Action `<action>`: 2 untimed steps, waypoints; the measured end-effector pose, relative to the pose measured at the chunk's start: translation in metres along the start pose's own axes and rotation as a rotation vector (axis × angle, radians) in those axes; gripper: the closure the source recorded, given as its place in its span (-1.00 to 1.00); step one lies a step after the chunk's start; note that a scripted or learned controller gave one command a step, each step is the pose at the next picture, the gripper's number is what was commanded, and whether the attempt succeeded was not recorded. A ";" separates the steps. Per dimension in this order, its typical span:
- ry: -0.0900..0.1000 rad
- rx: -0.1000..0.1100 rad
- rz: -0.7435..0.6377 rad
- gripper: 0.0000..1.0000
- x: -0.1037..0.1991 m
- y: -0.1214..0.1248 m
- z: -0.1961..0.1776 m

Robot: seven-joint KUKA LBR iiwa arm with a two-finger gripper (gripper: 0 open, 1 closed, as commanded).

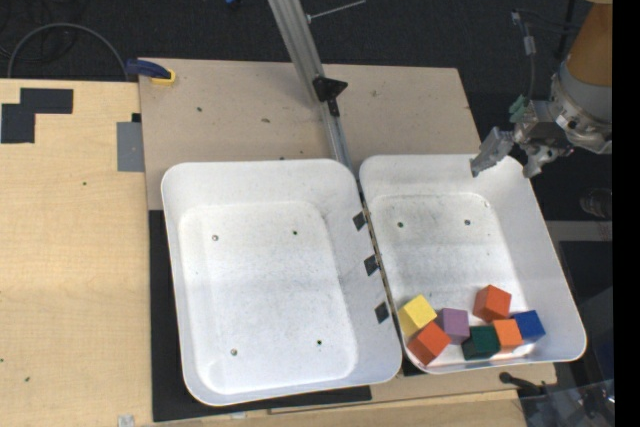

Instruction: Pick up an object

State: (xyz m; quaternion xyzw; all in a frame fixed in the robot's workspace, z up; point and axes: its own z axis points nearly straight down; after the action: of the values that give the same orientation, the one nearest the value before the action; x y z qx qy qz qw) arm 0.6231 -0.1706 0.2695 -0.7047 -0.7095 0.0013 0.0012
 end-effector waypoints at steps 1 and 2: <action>0.001 -0.003 0.002 -1.00 0.011 -0.026 -0.032; -0.003 -0.010 0.001 -1.00 -0.017 0.038 -0.074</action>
State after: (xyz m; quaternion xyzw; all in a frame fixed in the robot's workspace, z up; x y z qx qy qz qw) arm 0.6614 -0.1876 0.3438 -0.7052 -0.7090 -0.0013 -0.0032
